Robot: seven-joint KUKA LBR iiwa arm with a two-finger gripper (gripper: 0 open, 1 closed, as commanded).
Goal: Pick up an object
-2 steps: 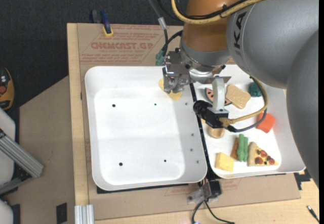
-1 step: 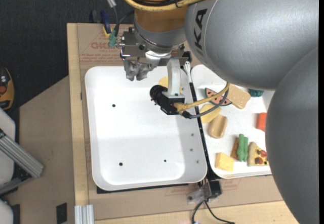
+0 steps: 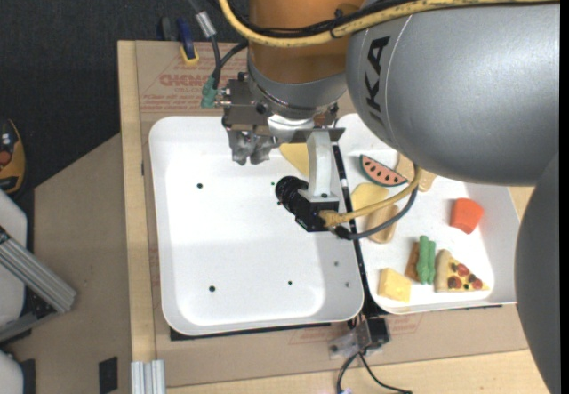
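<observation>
My pincer [image 3: 252,148] hangs over the far end of the left bin [image 3: 222,241], near the wall the 2 bins share — wide or narrow, I cannot tell. Just beside it lies a yellow wedge [image 3: 293,155]. Further out, in the right bin [image 3: 496,245], sit a watermelon slice [image 3: 382,170], an orange block [image 3: 467,214] and a pizza slice [image 3: 458,275].
</observation>
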